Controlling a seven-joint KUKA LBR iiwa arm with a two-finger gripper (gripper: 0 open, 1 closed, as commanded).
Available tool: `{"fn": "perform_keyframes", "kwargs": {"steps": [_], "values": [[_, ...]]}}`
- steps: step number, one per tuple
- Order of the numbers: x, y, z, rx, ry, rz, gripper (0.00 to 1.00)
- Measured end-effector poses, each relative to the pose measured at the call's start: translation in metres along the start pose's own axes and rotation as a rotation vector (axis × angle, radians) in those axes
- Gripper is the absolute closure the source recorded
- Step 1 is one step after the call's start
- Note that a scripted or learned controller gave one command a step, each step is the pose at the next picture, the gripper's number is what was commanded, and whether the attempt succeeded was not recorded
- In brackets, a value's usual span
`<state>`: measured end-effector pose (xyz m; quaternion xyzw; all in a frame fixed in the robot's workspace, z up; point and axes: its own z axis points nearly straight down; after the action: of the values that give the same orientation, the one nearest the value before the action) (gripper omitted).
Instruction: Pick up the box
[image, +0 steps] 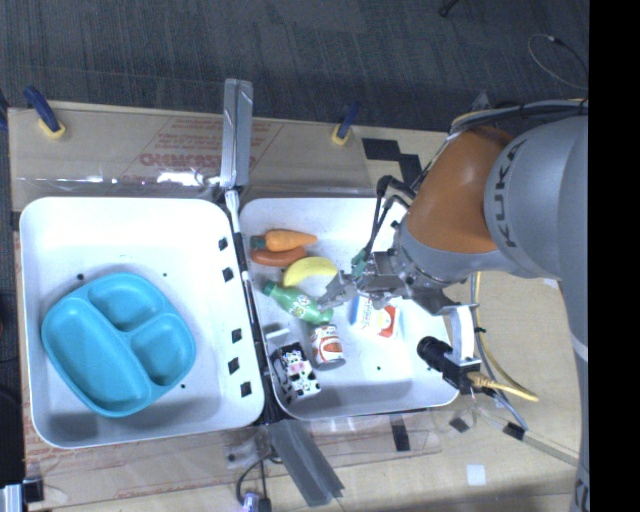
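Grey metal and an orange band are dominating the right side of the frame, where the arm is reaching in over the right-hand shallow white plastic bin (420, 225). Its hand (365, 283) is hanging low in the middle of that bin, directly over a small white carton box with red and blue print (378, 318). The hand's dark fingers (338, 290) are blending with the wrist hardware, so I cannot tell whether they are spread or pressed together, nor whether they are touching the box; nothing is visibly sitting between them. The box is lying flat on the bin floor, just right of centre, partly covered by the hand.

To the left of the hand, a yellow plastic banana (310, 270) is lying beside an orange plastic carrot (285, 240), and a green plastic bottle (298, 303) is slanting below them. A small red-and-white can (328, 346) is standing near the box, and a black-and-white patterned cube (296, 370) is resting in the lower left corner of that bin.

In the left-hand white bin (60, 225), a turquoise divided plastic plate (115, 340) is lying toward the lower left. Both bins are sitting on a tan cardboard-covered surface (130, 135).
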<state>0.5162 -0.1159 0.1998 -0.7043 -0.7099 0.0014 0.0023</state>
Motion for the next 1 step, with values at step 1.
{"fn": "perform_keyframes", "kwargs": {"steps": [1], "values": [[-0.0529, 0.0084, -0.0007, -0.004, -0.001, 0.002, 0.00]]}}
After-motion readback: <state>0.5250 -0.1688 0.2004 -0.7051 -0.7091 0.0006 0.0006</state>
